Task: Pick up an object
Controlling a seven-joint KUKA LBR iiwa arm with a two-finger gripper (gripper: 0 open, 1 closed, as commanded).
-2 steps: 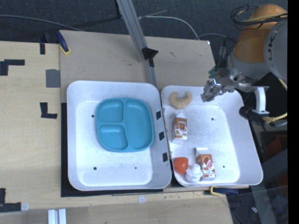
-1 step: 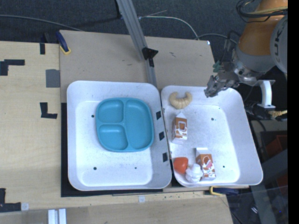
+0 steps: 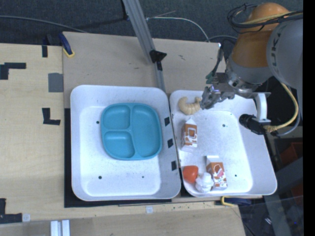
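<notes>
My gripper point(image 3: 207, 102) hangs over the far edge of the right bin point(image 3: 246, 136), just right of a beige curved piece point(image 3: 187, 105) that lies at the bin's far left corner. A small orange and white carton point(image 3: 190, 134) lies near the bin's left wall. A second carton point(image 3: 216, 173) lies near the front, beside a red piece point(image 3: 190, 172) and a white piece point(image 3: 203, 183). Nothing is visible between the gripper's tips.
The left bin point(image 3: 88, 176) holds a blue divided plate point(image 3: 131, 131). A grey metal post point(image 3: 142, 31) slants down to the seam between the bins. The arm's orange band and grey body point(image 3: 261, 38) fill the upper right. Cables run along the right side.
</notes>
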